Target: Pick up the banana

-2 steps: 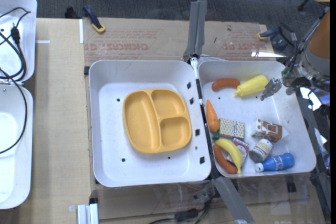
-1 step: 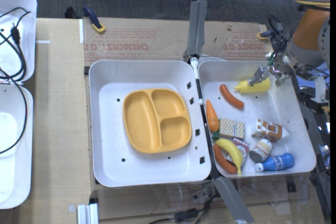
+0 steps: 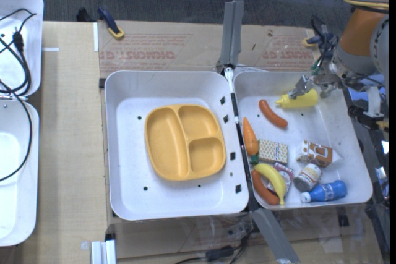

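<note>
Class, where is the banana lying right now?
The banana lies near the front edge of the right bin, against a sausage, just below the cracker packet.

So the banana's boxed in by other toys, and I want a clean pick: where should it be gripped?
Probably the banana at its middle, from straight above, closing across its narrow width. It lies flat and curved, with a sausage tight along its left side, so space there looks slim.

One fixed camera above the bench [image 3: 68, 133], looking down at a slant, left bin [image 3: 124, 151] and right bin [image 3: 352, 151] both in frame, carpeted floor far, arm [image 3: 365, 34] entering from right, moderately distant
</note>
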Action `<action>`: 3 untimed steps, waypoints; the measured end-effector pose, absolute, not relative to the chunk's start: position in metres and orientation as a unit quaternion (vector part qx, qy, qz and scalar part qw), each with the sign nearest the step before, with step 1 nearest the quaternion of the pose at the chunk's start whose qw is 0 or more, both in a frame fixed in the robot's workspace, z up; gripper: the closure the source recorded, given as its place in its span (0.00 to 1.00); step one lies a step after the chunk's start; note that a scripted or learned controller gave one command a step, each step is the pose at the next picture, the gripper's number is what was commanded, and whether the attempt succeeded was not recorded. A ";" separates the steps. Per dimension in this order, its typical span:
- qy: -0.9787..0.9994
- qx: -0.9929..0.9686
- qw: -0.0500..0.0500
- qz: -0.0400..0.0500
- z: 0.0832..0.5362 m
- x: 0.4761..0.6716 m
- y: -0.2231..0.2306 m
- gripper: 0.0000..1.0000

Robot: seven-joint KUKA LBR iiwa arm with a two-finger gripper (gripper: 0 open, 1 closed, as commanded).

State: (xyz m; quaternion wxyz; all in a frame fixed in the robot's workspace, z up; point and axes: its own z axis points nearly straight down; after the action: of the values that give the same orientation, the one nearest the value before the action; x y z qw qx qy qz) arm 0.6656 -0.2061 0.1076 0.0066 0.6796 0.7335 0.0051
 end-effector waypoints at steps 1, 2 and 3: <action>0.746 0.665 0.012 0.005 0.106 0.666 -0.198 0.00; 0.757 0.654 0.011 0.005 0.106 0.666 -0.198 0.00; 0.773 0.634 0.001 0.009 0.107 0.668 -0.210 0.00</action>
State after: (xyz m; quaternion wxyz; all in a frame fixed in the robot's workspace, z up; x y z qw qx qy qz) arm 0.6680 -0.2100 0.1071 0.0008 0.6341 0.7732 0.0095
